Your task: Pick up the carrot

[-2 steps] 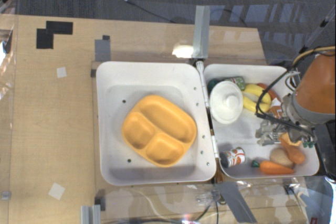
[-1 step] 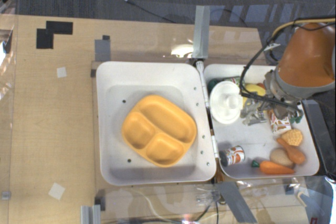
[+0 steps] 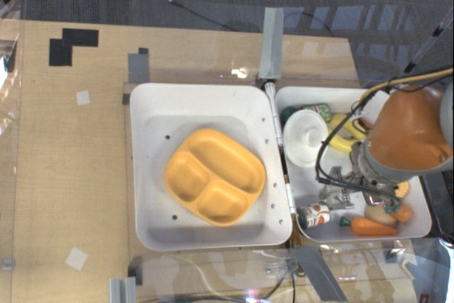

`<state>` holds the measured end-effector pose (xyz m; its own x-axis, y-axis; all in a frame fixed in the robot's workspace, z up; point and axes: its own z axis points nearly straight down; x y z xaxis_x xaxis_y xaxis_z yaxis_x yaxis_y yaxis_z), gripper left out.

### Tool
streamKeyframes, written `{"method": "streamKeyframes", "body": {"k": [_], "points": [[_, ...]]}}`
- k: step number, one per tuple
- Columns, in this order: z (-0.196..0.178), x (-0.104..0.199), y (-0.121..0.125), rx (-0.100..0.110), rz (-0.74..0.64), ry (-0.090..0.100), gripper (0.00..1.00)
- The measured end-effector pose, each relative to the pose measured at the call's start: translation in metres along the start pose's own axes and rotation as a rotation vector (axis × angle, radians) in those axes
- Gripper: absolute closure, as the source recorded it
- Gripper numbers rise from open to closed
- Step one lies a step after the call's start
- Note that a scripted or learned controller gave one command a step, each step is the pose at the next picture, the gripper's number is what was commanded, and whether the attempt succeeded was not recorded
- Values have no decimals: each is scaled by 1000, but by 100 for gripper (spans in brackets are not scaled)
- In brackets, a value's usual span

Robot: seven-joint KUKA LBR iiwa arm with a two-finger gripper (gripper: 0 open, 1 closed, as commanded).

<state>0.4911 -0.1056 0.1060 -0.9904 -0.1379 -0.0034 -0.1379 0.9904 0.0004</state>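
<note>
Gripper (image 3: 358,188) of mine hangs low over the right bin (image 3: 424,223), in its near half; whether it grips anything I cannot tell. Beyond it, the carrot (image 3: 373,226) lies along the bin's near edge, toward the right corner.

The table (image 3: 85,174) is a pale wood-grain surface under a clear, reflective sheet. Two shallow white bins sit on it side by side, touching along a hinged seam: the left bin (image 3: 149,174) near the table's middle and the right bin (image 3: 301,99) toward its right edge. A grey metal bracket (image 3: 270,42) stands at the far end of the seam, and a smaller grey bracket (image 3: 139,66) sits by the left bin's far left corner. Black tape marks (image 3: 71,45) lie near the table's far left corner. Two small pale squares lie on the left side, one farther (image 3: 84,98) and one nearer (image 3: 76,259).
</note>
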Motion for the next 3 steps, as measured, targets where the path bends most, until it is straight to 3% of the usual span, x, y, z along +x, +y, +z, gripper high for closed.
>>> {"method": "streamKeyframes", "body": {"k": [1,2,3], "points": [[-243,-32,-37,7,171,-19,100],[-72,9,-87,-1,291,7,100],[-37,9,-51,1,414,-4,100]]}}
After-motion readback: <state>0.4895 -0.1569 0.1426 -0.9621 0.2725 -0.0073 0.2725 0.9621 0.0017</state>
